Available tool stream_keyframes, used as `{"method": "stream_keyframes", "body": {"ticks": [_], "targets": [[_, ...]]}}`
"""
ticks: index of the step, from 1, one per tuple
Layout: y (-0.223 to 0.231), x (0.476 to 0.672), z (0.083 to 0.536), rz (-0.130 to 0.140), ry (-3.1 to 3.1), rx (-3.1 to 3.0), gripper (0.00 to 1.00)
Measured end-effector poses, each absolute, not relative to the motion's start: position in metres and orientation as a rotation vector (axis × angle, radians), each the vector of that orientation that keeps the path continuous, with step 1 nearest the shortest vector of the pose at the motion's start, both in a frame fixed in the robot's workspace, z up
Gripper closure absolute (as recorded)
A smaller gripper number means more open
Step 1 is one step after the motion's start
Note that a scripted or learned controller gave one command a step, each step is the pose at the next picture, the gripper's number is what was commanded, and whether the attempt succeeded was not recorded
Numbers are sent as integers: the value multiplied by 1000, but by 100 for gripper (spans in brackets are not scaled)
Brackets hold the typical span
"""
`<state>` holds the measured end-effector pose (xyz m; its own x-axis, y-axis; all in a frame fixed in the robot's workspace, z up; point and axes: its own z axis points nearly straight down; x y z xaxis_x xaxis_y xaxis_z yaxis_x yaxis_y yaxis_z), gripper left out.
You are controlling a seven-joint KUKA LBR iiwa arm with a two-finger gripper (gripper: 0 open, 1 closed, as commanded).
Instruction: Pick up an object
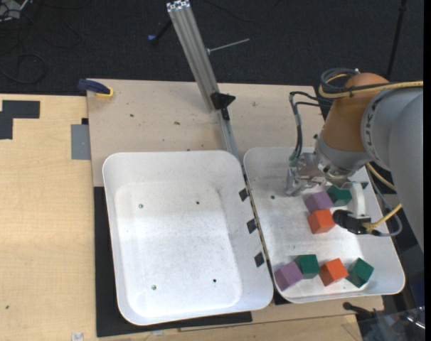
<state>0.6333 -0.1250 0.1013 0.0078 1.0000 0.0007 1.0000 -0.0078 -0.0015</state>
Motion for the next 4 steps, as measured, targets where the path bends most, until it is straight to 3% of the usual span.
{"method": "stream_keyframes", "body": {"ticks": [3, 4], "targets": [[-122, 648, 273, -5, -2227, -2223, 100], [-72, 641, 273, 1, -2223, -2215, 100]]}}
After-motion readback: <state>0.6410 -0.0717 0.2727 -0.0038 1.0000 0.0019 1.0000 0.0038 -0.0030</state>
